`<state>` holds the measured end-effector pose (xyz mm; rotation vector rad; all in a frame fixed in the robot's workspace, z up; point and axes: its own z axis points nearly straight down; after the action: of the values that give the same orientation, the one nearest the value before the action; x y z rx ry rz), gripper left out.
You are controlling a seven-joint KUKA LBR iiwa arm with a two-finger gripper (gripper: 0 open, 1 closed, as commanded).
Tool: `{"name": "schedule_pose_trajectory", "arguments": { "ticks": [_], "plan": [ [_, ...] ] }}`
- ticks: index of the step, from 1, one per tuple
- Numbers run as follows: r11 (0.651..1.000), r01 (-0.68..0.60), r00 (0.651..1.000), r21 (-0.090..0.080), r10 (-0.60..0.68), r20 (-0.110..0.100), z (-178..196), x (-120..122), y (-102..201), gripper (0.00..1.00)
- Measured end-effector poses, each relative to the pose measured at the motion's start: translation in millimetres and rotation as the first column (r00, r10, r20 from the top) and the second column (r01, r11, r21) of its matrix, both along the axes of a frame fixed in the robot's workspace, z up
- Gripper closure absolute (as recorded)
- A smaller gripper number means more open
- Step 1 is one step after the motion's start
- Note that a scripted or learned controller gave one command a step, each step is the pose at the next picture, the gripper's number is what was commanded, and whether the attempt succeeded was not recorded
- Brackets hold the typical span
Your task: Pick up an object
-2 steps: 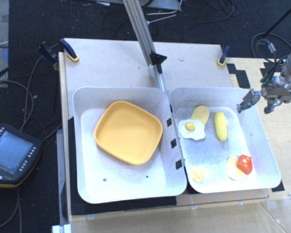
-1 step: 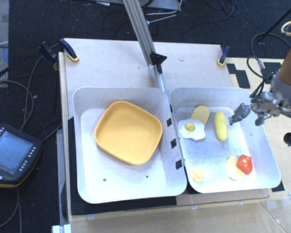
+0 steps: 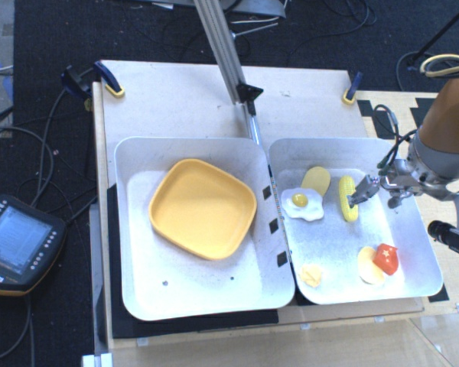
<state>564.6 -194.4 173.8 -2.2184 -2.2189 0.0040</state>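
Observation:
The right bin [image 3: 413, 228] holds several toy foods: a fried egg [image 3: 302, 203], a pale yellow round piece [image 3: 317, 180], a yellow corn cob [image 3: 347, 199], a red tomato [image 3: 386, 258] lying on a cream slice [image 3: 368, 268], and a small yellow chunk [image 3: 311, 276]. My gripper [image 3: 376, 198] hangs low over the right bin, just right of the corn cob. It is open, with nothing between its fingers. Its left fingertip [image 3: 358, 196] is at the cob's right edge; I cannot tell whether it touches.
A large yellow square plate [image 3: 203, 207] fills the middle of the left bin [image 3: 138, 281]. A slanted metal pole [image 3: 222, 40] rises from the divide between the bins at the back. A teach pendant [image 3: 15, 241] lies off the bench, left.

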Motion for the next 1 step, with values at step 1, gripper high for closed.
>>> {"name": "schedule_pose_trajectory", "arguments": {
  "ticks": [1],
  "plan": [
    [1.000,0.000,1.000,0.000,0.000,0.001,-44.3,-6.8,0.6,0.00]
  ]
}}
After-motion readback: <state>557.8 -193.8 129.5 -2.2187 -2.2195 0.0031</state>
